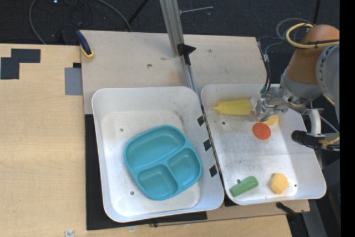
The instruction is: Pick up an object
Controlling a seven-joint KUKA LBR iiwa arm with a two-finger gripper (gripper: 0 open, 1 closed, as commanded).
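Yellow toy at the back of the right bin, with the claw low at its right end.

From the overhead camera, the claw (268, 110) sits down in the right bin (302, 188), just beside or touching the yellow toy (233, 107) and right above a red ball (262, 131); I judge this the reaching-and-closing step, and next it needs a firm closure on one piece, then a straight lift (nothing looks raised yet). Whether the claw is apart or together I cannot tell, since the wrist blurs into a small yellow scrap under it. A green piece (243, 186) and a yellow lump (279, 183) lie near the front; the blue tray (162, 162) fills the left bin (105, 136).
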